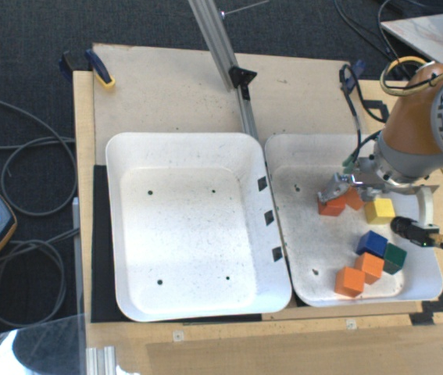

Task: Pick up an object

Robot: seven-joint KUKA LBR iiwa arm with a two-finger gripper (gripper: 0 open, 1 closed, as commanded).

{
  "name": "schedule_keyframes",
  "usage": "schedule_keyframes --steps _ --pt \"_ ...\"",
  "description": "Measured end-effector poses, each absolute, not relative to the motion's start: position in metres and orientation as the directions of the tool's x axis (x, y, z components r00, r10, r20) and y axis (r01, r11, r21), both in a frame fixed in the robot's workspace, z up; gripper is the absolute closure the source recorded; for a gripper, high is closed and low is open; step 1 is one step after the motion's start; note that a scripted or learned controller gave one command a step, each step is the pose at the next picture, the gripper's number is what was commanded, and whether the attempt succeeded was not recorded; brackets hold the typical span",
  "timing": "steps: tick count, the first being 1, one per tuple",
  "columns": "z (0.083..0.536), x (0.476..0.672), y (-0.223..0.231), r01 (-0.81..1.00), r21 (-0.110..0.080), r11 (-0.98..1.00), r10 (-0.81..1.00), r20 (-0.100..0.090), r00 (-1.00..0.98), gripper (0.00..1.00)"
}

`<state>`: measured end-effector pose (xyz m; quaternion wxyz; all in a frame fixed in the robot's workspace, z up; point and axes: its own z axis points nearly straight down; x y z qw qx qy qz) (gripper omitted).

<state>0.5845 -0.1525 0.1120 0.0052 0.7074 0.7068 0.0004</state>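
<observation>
Grey arm (pixel 428 127) reaching from right, tool (pixel 338 187) lowered

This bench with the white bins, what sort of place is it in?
Probably a robotics lab. A grey robot arm with an orange band reaches over two shallow white plastic bins, small coloured blocks lie in the right one, and loose black cables trail over dark carpet.

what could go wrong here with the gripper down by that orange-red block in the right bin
1. The gripper sits right at the orange-red block, apparently over its edge rather than its middle, so it may nudge the block away or get a weak grip.
2. The yellow block lies close beside it and could get bumped or pinched along.
3. The blue block, green block and orange blocks crowd together nearby, so a sideways sweep could scatter them.
</observation>
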Motion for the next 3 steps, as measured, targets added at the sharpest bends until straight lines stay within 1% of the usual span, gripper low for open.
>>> schedule_keyframes --steps 1,2,3 --pt "0.125 0.586 -0.151 1.000 0.012 0.000 1.000 -0.005 0.000 1.00" --pt "0.188 0.586 -0.145 1.000 0.006 0.002 1.000 -0.001 -0.002 1.00" --pt "0.242 0.588 -0.145 1.000 0.007 0.002 1.000 -0.002 -0.002 1.00"
